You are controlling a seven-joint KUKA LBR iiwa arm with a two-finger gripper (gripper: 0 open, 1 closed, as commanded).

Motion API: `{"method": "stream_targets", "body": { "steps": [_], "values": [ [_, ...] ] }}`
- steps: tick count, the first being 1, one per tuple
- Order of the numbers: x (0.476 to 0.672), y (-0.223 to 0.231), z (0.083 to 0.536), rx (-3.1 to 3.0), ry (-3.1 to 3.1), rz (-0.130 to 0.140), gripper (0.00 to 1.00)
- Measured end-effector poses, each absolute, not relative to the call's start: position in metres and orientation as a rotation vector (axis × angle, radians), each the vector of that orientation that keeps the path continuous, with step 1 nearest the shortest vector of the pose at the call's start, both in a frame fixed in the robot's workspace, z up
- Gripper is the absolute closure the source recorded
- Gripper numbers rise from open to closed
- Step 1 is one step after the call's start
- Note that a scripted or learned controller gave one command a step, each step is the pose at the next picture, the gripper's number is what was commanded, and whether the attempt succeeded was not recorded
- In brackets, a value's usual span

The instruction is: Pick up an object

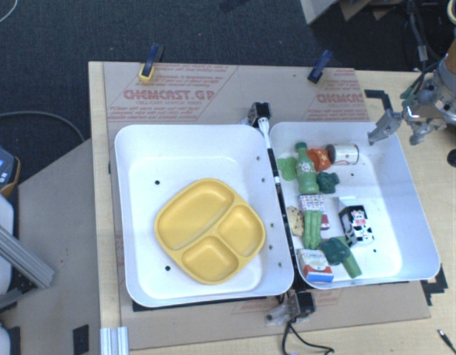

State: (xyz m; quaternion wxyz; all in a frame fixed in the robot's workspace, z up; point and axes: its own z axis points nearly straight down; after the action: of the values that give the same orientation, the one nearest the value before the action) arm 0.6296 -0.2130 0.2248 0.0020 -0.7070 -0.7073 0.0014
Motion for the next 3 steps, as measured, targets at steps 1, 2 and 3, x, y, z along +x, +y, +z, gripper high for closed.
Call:
{"method": "stream_targets", "body": {
  "steps": [1,2,3],
  "values": [
    [0.633,-0.214,0.181,-2.217,-2.219,0.005,0.0],
    [0.628,-0.213,0.118,-2.217,-2.217,0.006,0.0],
    [0.628,-0.211,0.083,-2.215,-2.218,-0.001,0.0]
  ]
}}
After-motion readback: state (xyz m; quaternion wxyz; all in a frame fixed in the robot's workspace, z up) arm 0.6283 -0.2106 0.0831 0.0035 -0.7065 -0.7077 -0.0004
